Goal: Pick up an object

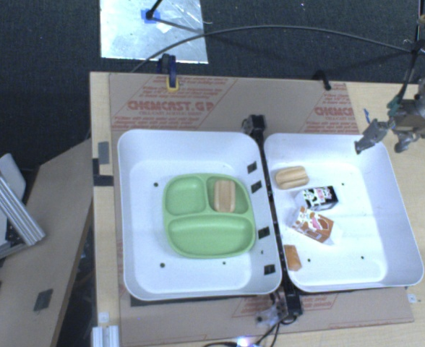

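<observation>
Claw point(383, 137) open, empty, over rt bin point(386, 215) rim.

Arm comes in from the right edge, wrist high. Gripper point(383, 137) hangs at upper right, fingers spread apart and pointing left-down, nothing between them. One fingertip point(362, 144) looks dark.
</observation>
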Tool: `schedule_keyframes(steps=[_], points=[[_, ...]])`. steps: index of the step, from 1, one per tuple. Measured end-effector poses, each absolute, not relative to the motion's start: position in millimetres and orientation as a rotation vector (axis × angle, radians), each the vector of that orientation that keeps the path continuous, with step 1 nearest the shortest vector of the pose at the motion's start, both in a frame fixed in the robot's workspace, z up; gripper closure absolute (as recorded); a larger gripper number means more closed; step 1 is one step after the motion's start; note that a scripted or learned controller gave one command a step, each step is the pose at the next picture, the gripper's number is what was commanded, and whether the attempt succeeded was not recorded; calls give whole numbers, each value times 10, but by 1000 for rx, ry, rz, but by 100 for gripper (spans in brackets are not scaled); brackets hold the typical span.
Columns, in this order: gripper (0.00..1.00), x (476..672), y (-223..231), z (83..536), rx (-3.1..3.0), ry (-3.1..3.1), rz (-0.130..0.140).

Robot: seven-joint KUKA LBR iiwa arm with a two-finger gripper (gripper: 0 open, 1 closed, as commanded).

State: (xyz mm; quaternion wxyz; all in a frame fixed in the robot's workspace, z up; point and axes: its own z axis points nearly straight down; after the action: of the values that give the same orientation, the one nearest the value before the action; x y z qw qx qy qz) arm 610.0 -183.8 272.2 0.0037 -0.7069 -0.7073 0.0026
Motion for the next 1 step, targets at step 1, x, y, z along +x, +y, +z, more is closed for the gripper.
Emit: schedule_keyframes(steps=[1], points=[[0, 6120, -1831, 2792, -2219, -2227, -2]])
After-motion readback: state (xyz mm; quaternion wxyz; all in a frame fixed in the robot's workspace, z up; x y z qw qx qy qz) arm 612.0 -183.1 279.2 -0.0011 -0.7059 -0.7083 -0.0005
